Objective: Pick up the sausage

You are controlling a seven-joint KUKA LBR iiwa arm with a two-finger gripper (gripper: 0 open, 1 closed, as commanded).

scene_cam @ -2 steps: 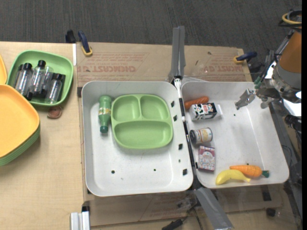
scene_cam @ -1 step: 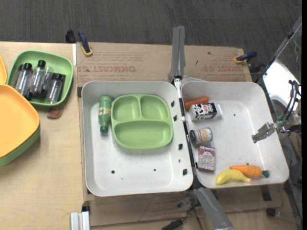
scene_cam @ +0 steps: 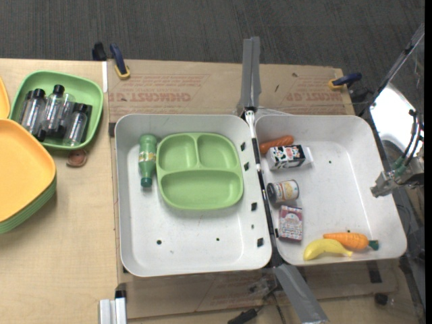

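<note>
the sausage (scene_cam: pixel 277 142) lies near the right bin's (scene_cam: pixel 351 201) back-left corner, beside a milk carton (scene_cam: pixel 288 156); the claw (scene_cam: pixel 386 183), its grip impossible to tell, hovers at the bin's right rim.

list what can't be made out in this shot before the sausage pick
- Pincer: camera view, at the right bin's edge, small and blurred against cables; open or shut cannot be told.
- Sausage: its lower edge is hidden behind the milk carton; contact cannot be settled.
- Can and small box: labels too small to read.
- Orange plates: cut off by the left edge.
</note>
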